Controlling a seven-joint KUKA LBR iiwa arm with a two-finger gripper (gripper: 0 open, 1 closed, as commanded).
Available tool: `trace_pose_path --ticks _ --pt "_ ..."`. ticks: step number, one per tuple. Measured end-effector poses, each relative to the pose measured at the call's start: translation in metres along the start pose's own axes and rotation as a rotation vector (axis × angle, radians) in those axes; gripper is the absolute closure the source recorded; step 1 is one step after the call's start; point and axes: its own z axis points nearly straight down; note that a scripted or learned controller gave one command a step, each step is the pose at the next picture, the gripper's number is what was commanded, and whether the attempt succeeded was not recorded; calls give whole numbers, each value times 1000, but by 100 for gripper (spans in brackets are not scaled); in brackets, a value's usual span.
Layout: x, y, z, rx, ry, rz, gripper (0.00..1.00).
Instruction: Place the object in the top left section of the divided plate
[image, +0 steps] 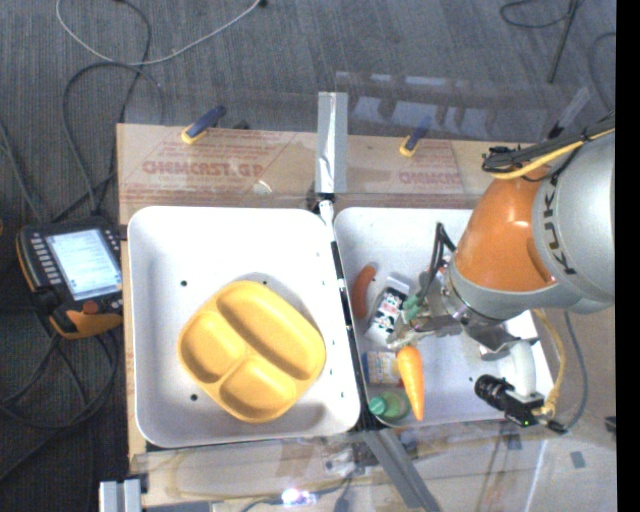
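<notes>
The arm (540, 240) is cut off by the right edge and hides much of the right bin (455, 395). Its wrist covers the gripper (412, 325) fingers. Small items (385, 365) beside the carrot (410, 380) are too small to identify.

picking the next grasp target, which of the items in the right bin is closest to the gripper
The orange carrot: its top end sits just under the gripper. The red sausage lies farther left and the green item lower down.
</notes>
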Motion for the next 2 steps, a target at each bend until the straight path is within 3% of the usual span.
trace_pose_path --ticks 1,2 --pt "-36 2 -114 -2 -5 -107 100" --pt "27 3 -76 0 -2 -203 100"
